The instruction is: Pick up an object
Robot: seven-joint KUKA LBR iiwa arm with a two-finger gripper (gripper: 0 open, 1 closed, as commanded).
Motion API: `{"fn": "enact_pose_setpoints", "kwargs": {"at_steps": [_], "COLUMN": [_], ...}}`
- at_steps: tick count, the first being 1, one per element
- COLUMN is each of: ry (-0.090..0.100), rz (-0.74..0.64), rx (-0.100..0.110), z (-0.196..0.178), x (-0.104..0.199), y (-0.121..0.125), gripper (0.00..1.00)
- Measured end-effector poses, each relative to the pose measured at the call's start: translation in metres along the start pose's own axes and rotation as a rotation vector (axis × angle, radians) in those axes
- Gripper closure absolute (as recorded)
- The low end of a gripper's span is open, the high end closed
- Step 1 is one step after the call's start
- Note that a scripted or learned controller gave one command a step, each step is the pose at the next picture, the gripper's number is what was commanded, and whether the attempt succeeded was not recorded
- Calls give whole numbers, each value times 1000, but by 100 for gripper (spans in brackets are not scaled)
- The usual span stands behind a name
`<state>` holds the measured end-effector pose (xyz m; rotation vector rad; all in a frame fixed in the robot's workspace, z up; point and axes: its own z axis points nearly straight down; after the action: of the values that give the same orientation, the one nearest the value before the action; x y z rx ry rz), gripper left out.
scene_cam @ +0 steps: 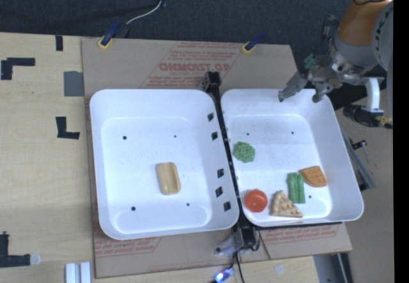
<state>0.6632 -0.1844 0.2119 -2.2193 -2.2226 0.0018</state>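
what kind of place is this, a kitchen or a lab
Most likely a robot lab bench: two shallow white plastic bins on a clamped brown cardboard sheet, toy foods like a small red tomato, and a two-finger gripper.

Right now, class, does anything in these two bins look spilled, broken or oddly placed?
Nothing stands out. The bread roll lies alone in the left bin; the broccoli, tomato, pizza slice, green vegetable and orange piece sit flat in the right bin. The open gripper hovers at its far rim.

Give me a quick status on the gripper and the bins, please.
Gripper open, holding nothing, above right bin's far edge. Broccoli, tomato, four items more in right bin; bread alone in left bin. Nothing in the way.
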Motion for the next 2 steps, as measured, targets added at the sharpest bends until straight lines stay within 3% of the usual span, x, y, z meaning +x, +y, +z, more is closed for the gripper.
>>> {"fn": "enact_pose_setpoints", "kwargs": {"at_steps": [1, 2], "ry": [3, 3], "rz": [2, 2], "rx": [9, 7], "z": [77, 92], "x": [24, 61], "y": [-39, -105], "gripper": [0, 0]}}
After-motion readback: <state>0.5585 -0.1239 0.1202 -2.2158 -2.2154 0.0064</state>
